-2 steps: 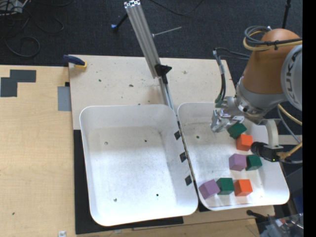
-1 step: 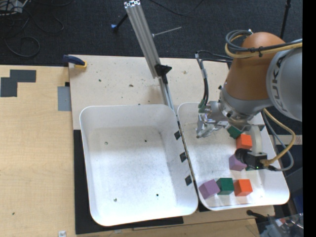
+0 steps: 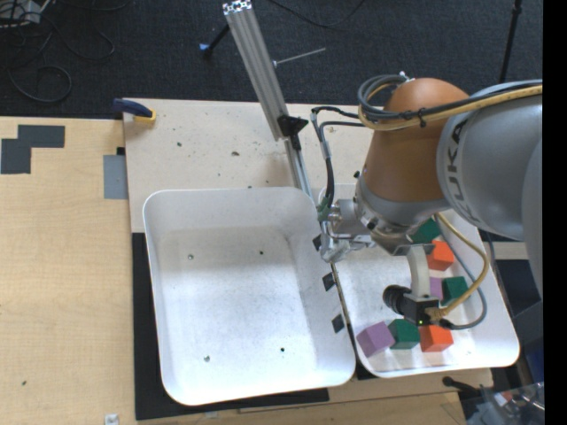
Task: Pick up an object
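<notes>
At the far left lies the pale wooden worktop (image 3: 62, 264), and a blue and yellow clamp (image 3: 134, 109) sits at the back corner of the board. Next comes the left bin (image 3: 168, 211), white and shallow, with a few dark specks scattered on its floor. A slanted aluminium bar (image 3: 262, 65) runs down from the top of the view towards the seam between the two bins.

My hand (image 3: 333, 240) hangs just over that seam, at the back left corner of the right bin (image 3: 505, 348). My own wrist covers most of it, so I cannot tell whether it is open or closed, and I see nothing gripped in it.

The things to pick all lie in the right bin. Along its near edge a purple block (image 3: 375, 336), a dark green block (image 3: 405, 333) and a red-orange block (image 3: 435, 337) sit in a row, each touching the next. Further back and to the right are a pale purple block (image 3: 434, 287), an orange block (image 3: 440, 256) and a green block (image 3: 455, 288), close together.
</notes>
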